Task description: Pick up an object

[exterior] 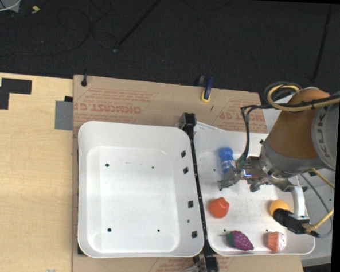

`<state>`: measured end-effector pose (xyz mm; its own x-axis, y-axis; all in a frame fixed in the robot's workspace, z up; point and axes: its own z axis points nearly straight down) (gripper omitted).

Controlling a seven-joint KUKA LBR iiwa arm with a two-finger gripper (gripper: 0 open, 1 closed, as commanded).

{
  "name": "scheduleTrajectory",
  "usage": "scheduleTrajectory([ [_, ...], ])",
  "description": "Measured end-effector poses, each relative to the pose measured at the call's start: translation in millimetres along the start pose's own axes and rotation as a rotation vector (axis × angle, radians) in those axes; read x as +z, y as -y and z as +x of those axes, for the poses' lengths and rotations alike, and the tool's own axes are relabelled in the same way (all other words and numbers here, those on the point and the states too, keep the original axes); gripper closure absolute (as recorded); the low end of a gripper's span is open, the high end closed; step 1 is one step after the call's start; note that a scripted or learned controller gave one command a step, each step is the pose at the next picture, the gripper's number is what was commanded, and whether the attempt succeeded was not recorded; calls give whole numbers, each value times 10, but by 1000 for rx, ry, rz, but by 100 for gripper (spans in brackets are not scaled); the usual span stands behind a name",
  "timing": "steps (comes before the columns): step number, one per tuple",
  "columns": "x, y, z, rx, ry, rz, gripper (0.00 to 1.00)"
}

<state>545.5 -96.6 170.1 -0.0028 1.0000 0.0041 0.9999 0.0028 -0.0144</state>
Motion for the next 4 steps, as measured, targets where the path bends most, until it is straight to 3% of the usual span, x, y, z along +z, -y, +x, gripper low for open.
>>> scheduleTrajectory([
  [1, 848, -552, 146, 1, 4, -15, 0],
  [2, -246, -1008, 914, 4, 11, -21, 0],
  [3, -814, -978, 1545, -1, 3, -15, 0],
  [4, -996, -975, 2292, 2, 4, -12, 0],
])
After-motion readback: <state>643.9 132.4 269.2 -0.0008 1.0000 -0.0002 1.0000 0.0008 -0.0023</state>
